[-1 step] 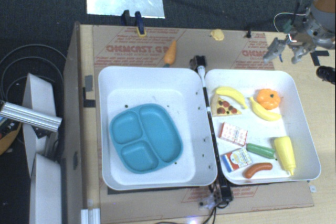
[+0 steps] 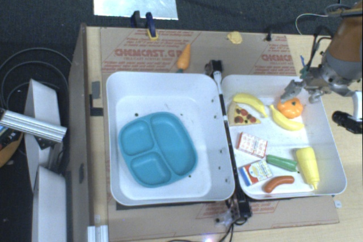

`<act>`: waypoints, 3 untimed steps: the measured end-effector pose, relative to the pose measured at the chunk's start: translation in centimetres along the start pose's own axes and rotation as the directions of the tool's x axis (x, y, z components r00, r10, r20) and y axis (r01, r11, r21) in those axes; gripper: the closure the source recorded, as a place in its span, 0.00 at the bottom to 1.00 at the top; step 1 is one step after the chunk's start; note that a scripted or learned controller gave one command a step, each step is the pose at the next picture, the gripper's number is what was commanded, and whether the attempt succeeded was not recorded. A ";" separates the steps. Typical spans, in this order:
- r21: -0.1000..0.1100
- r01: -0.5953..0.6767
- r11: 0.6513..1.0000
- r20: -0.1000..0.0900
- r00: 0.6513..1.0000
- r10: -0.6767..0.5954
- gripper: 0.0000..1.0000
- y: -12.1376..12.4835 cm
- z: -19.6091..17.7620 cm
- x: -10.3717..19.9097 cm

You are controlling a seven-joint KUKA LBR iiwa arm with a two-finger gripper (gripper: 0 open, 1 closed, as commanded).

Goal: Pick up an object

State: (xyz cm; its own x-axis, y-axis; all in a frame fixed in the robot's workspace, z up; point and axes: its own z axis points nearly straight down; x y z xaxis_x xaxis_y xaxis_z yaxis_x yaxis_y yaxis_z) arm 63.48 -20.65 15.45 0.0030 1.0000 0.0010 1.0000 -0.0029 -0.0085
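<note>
Overhead, the arm [image 2: 346,45] enters at 3 o'clock and its jaws [image 2: 301,90] hang over the upper part of the right bin [image 2: 334,147]. Two grey fingers [image 2: 291,89] show, spread apart, one toward 9 o'clock and one toward 3. Nothing sits between them. They lie just above the orange fruit [image 2: 290,107]; whether they touch it cannot be told.

Right bin contents:
- orange fruit, upper middle, resting against a yellow banana [image 2: 287,121] at its 6 o'clock
- second banana [image 2: 250,102] toward 9 o'clock of the fruit, near the bin's inner wall
- pizza slice [image 2: 245,116] just below that banana
- red-and-white carton [image 2: 252,144] mid-bin
- green pepper [image 2: 282,162] below the carton
- yellow bottle [image 2: 307,165] at 3 o'clock of the pepper, near the outer wall
- small printed box [image 2: 255,172] and a sausage [image 2: 278,182] at the bin's 6 o'clock edge

Left bin [image 2: 130,93] carries a blue divided tray [image 2: 157,148], lying centre to lower left, with bare white floor around it on all sides.

Edges: the two bins meet along a dark seam at centre. The jaws sit close to the right bin's 12 o'clock rim. Open floor in the right bin is mostly at 3 o'clock, between the banana and the outer wall. A carrot [image 2: 183,58] lies outside the bins on the cardboard-covered tabletop [image 2: 147,48], beyond the left bin's 12 o'clock rim.
</note>
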 end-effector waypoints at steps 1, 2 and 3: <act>-0.010 0.004 1.000 0.000 1.000 -0.004 0.00 -1.6 7.2 1.3; -0.013 0.005 1.000 0.002 1.000 -0.005 1.00 -1.5 5.9 1.2; -0.013 0.005 1.000 0.002 1.000 -0.005 0.00 -1.5 5.9 1.2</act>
State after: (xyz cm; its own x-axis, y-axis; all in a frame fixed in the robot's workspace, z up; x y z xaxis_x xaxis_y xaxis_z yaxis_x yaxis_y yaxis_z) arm 61.93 -19.42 9.54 -0.0024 1.0000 -0.0012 1.0000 0.0024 0.0044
